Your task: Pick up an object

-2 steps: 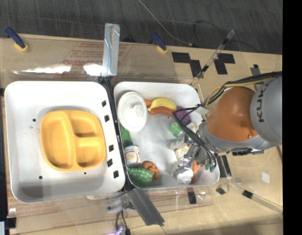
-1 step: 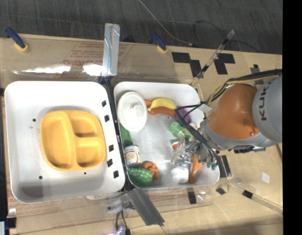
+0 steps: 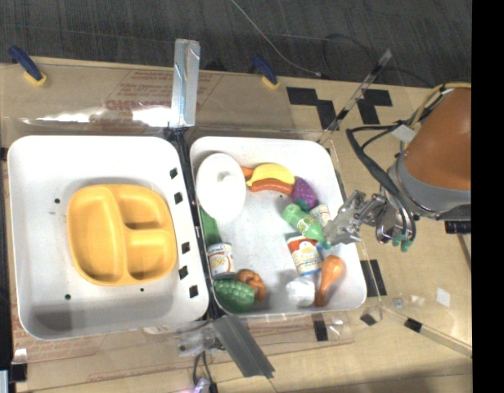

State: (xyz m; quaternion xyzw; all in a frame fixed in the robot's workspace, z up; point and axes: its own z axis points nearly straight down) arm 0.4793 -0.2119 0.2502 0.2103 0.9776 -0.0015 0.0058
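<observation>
The right bin (image 3: 260,150) holds several toy foods: a white round lid or plate (image 3: 221,187), a yellow banana (image 3: 271,173), a purple grape bunch (image 3: 304,191), a green bottle (image 3: 299,219), a small white bottle with an orange label (image 3: 303,255), an orange carrot (image 3: 329,275), a can (image 3: 220,259) and a green corn-like piece (image 3: 234,294). My gripper (image 3: 344,222) hangs over the bin's right rim, just right of the green bottle and above the carrot. I see nothing held between its fingers.
The left bin (image 3: 39,162) holds a yellow divided tray (image 3: 121,233). Cables (image 3: 375,150) run along the bench right of the bins. The arm's orange band (image 3: 444,142) sits at the right edge. Blue clips (image 3: 265,70) pin the cardboard at the back.
</observation>
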